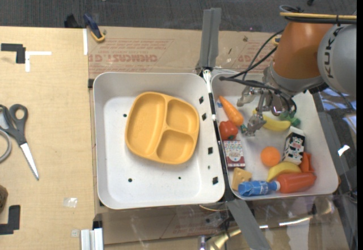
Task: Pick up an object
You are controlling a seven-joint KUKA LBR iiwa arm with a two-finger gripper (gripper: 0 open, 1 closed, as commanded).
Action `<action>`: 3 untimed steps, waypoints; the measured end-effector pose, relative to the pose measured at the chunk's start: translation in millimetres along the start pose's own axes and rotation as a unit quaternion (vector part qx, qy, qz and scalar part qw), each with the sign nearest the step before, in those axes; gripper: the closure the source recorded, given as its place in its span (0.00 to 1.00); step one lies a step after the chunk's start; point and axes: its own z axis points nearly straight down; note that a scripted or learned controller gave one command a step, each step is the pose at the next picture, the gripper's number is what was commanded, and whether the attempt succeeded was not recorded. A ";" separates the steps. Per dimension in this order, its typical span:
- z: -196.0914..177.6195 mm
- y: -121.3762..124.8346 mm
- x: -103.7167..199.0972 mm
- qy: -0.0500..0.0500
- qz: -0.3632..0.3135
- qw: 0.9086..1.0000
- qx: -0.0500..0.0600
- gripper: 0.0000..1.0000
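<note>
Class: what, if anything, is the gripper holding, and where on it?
Nothing is seen held. The gripper hangs open above the right bin, near the yellow banana.

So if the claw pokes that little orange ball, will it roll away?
Probably a little. The orange ball looks round and smooth, so a poke would likely set it rolling. It shouldn't go far: the cow-print carton and a banana sit close beside it. Its smooth skin might also slip from a pinch.
</note>
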 end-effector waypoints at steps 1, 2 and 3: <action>4.4 12.9 17.5 0.001 0.065 0.998 0.000 0.00; -5.0 10.3 16.5 -0.001 0.066 0.998 0.001 1.00; -80.1 -59.7 46.7 0.000 -0.116 0.993 0.000 1.00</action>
